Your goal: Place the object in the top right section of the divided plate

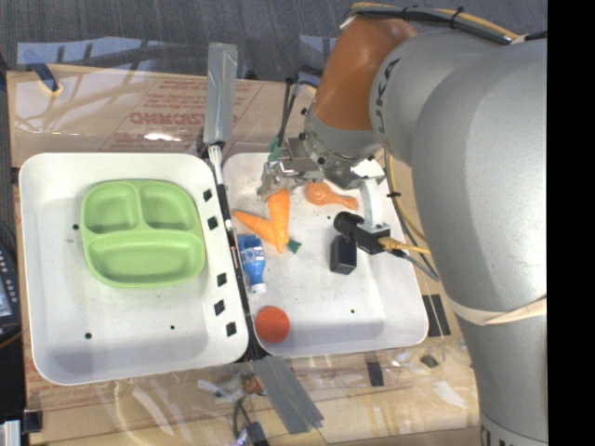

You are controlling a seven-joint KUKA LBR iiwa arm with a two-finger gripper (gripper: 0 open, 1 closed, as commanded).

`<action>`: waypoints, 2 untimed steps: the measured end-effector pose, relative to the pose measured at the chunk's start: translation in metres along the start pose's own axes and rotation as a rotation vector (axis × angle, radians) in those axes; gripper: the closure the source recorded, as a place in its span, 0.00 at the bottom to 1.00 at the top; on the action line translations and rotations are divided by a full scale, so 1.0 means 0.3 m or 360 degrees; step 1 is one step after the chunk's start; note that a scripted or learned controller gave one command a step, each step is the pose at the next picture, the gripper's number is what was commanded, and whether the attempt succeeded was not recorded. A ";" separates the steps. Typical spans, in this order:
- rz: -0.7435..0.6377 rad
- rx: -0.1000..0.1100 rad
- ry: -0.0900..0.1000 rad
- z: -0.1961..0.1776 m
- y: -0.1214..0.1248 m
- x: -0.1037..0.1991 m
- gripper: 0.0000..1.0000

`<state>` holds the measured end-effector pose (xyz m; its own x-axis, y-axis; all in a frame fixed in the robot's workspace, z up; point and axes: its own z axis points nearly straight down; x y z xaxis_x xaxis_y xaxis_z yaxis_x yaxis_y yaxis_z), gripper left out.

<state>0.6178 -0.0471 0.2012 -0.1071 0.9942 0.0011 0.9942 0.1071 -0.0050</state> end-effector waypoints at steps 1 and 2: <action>-0.0416 -0.0008 -0.0004 0.032 0.070 0.010 1.00; -0.0497 -0.0008 -0.0001 0.031 0.156 0.237 1.00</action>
<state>0.6566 0.0285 0.1918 -0.4072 0.9133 0.0014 0.9133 0.4072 0.0002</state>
